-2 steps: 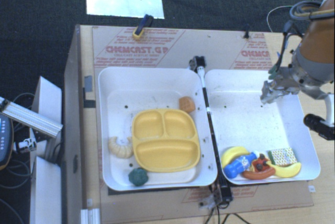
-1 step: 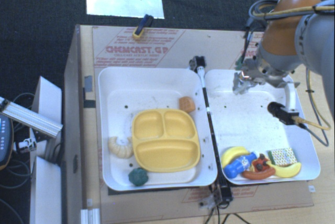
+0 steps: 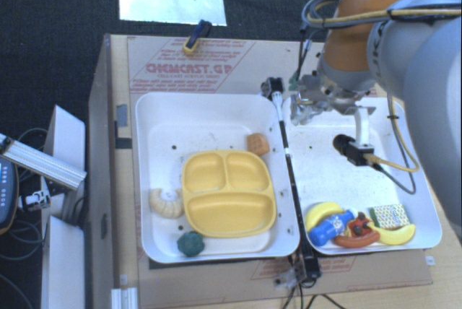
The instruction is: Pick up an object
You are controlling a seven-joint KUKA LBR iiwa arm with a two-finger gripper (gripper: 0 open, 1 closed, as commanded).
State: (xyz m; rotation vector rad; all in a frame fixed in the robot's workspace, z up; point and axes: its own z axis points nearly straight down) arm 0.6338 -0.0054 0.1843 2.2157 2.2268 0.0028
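Note:
My gripper (image 3: 304,111) hangs over the far left corner of the right bin (image 3: 317,163), below the grey wrist and orange band, with no object seen in it. The right bin's objects lie huddled at its near edge: a yellow banana-like piece (image 3: 323,213), a blue bottle (image 3: 333,226), a red item (image 3: 359,234), a checkered block (image 3: 390,214) and a second yellow banana (image 3: 399,234). In the left bin (image 3: 155,127) lie an orange-brown cube (image 3: 257,144), a beige ring-shaped piece (image 3: 166,203) and a dark green ball (image 3: 190,243).
A yellow divided tray (image 3: 229,193) takes up the middle of the left bin. A black part on a yellow cable (image 3: 351,149) hangs from the arm over the right bin. The ridge between the bins (image 3: 287,170) runs just left of the gripper.

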